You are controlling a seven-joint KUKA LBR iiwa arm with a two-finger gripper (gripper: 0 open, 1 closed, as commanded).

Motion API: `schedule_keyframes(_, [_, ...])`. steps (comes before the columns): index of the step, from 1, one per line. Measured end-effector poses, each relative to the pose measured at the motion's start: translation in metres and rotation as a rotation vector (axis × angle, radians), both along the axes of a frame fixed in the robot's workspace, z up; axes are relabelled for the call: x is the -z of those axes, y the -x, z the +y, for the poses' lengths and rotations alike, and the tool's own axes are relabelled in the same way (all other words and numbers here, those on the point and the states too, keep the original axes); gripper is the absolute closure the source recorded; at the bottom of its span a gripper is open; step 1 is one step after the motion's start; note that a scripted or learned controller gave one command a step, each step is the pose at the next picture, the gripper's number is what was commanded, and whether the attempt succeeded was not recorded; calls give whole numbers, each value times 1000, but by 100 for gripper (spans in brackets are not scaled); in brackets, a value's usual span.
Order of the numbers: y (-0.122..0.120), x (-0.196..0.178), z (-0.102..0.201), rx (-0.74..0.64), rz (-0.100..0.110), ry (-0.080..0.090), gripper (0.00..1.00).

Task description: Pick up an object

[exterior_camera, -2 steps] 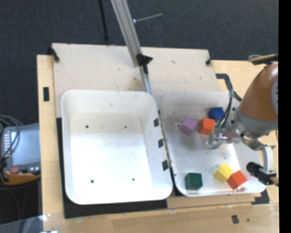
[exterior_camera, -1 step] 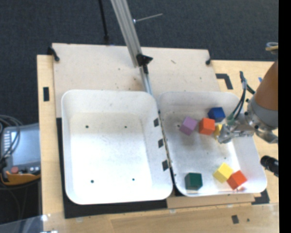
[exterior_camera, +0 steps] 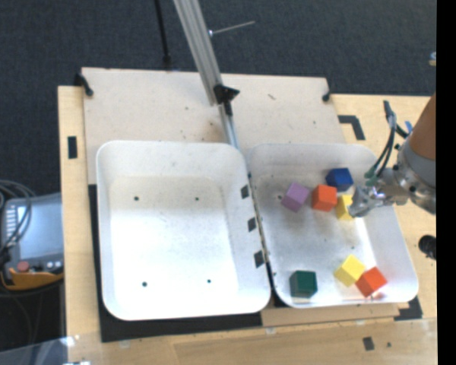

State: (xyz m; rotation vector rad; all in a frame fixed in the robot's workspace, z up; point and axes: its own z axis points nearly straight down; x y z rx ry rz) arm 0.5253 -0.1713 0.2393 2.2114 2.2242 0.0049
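Two shallow white bins are seen from above, side by side on a table [exterior_camera: 72, 204]. The left bin [exterior_camera: 114, 226] carries nothing that can be made out. The right bin [exterior_camera: 399, 242] carries small coloured blocks. Near its far edge lie a purple block [exterior_camera: 295, 196], an orange block [exterior_camera: 324, 197] and a blue block [exterior_camera: 339, 178], close together. Just beside the orange one is a yellow block [exterior_camera: 343, 207], partly covered by the tool [exterior_camera: 360, 204], which is lowered at that spot near the bin's right wall. Whether the tool is apart or together cannot be told — the tips are too small and blurred.

Along the near edge lie a dark green block [exterior_camera: 303, 284] and, at the near right corner, a second yellow block [exterior_camera: 350, 269] touching a red-orange block [exterior_camera: 372, 280].

The blocks are judged light, stiff and not fragile — two flat opposite faces would be gripped. The yellow block under the tool is crowded by the orange one, so a finger may be blocked.
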Motion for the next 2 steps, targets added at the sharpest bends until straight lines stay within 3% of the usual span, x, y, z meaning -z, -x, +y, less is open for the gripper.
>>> schedule_keyframes(2, [-13, -10, 121, -4, 2, -3, 100])
